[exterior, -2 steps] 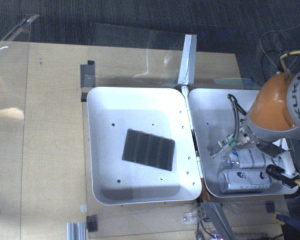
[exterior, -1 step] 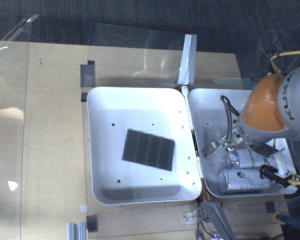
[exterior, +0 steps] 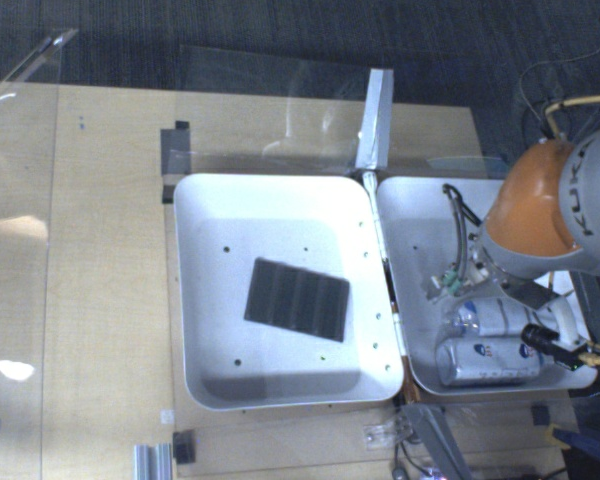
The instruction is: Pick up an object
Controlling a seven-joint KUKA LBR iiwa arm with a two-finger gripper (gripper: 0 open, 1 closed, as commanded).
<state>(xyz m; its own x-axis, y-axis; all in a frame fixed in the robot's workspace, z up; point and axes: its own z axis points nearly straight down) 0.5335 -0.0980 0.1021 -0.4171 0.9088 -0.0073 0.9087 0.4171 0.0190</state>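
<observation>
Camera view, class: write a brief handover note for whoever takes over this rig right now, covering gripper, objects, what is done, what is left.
Gripper: low in the right bin, its fingers hidden by the wrist hardware; no object seen between them.
Objects: a dark ribbed rectangular pad lies flat near the middle of the left bin, apart from the arm.
Done: arm reached into the right bin.
Left: no pick is confirmed; an object remains to be grasped and lifted.
</observation>
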